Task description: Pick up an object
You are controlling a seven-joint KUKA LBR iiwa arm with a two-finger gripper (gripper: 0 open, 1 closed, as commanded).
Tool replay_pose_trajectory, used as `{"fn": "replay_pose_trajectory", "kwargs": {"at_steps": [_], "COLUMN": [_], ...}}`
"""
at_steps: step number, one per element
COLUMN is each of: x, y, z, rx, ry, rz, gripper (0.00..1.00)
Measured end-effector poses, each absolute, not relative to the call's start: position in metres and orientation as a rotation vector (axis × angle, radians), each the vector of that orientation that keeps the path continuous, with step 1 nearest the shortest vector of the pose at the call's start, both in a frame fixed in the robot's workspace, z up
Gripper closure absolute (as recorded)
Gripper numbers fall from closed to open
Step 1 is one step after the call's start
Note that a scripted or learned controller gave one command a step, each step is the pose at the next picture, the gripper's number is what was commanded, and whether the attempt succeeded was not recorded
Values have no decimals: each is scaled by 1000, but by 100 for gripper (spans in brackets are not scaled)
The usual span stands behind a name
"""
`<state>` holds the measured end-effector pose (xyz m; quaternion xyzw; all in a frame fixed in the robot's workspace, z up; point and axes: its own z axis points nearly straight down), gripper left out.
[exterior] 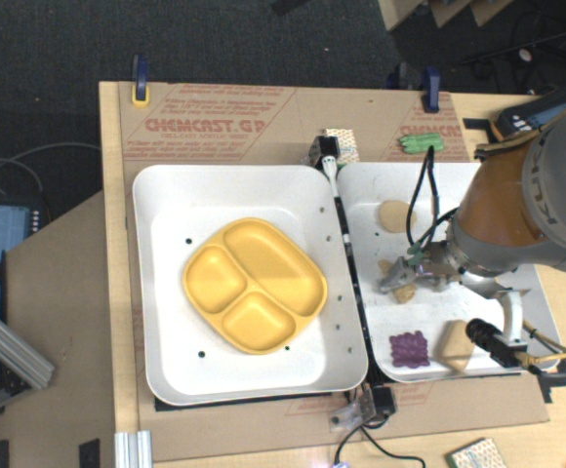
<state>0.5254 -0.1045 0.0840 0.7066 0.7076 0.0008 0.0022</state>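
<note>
**Arm low over the right bin, gripper tip among small objects**

Grey arm casing and its orange band [493,198] fill the right side of the frame, sitting highest and hiding much of the right bin [361,198] beneath. At the arm's lower end the gripper [400,279] reaches left, down among the bin's contents; its metal tip sits right by a small tan piece [404,292], but the parts blur together, so whether it is spread or closed, or has hold of anything, cannot be told.

A rounded beige object [394,214] lies above the gripper, partly behind a black cable. Toward the bin's lower edge rest a bumpy purple cluster [409,348] and, just beside it, a tan wedge-like block [454,344], its right side covered by black hardware.

Left of centre, the left bin [161,261] holds a glossy yellow plate [254,284] with three compartments, tilted diagonally. Both bins sit on a brown cardboard-like board [215,120] printed with red lettering.
</note>
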Motion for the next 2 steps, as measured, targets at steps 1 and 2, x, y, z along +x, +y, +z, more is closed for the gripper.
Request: {"fn": "replay_pose_trajectory", "kwargs": {"at_steps": [1, 2], "x": [524, 562], "y": [-105, -36], "z": [95, 190], "rx": [2219, 2208], "ry": [2217, 2225], "rz": [2, 12], "gripper": [100, 100]}}
